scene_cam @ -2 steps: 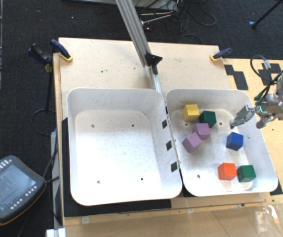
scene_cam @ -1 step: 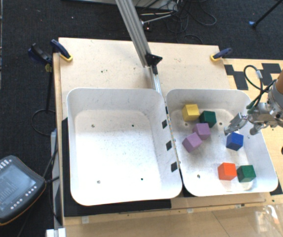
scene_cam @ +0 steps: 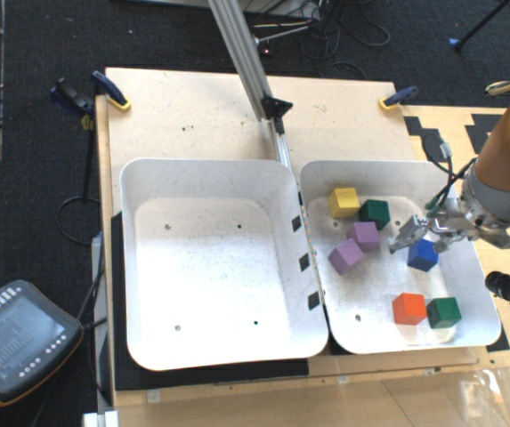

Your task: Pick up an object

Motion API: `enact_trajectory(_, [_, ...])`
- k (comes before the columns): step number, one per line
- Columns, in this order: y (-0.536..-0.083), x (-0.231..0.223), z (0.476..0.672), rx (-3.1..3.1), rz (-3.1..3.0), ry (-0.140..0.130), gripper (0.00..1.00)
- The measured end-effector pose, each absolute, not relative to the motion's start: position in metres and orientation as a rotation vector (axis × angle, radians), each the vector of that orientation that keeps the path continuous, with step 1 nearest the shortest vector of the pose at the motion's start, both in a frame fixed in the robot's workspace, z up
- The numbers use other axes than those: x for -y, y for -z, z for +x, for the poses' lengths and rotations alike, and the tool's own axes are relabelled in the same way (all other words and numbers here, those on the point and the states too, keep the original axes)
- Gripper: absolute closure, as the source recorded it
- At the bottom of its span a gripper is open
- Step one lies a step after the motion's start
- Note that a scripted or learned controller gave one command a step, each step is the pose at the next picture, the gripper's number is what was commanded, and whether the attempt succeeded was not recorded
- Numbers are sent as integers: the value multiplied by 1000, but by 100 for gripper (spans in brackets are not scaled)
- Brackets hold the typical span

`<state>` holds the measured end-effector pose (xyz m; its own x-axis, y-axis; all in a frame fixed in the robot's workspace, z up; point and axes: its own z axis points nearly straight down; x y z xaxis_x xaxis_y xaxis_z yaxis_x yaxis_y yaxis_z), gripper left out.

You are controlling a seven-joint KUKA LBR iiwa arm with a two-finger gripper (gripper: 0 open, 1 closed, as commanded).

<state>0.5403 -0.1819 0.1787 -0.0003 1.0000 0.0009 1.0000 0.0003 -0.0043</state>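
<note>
Gripper of dull metal hangs beside a glossy blue cube; finger spacing seems unreadable.

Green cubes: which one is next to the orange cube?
The front green cube, touching the orange cube near the right bin's front edge. The other green cube sits farther back, beside the yellow cube.

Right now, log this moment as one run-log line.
arm: over right white bin | gripper: beside blue cube, grasp unconfirmed | nearby: two purple cubes | left white bin: no blocks
</note>
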Motion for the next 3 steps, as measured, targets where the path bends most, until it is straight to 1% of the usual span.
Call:
enact_trajectory(1, [-133,181,533,2217,-2219,-4,0])
enact_trajectory(2, [-146,182,534,2222,-2223,1,100])
enact_trajectory(3, [-190,180,531,2228,-2223,4,100])
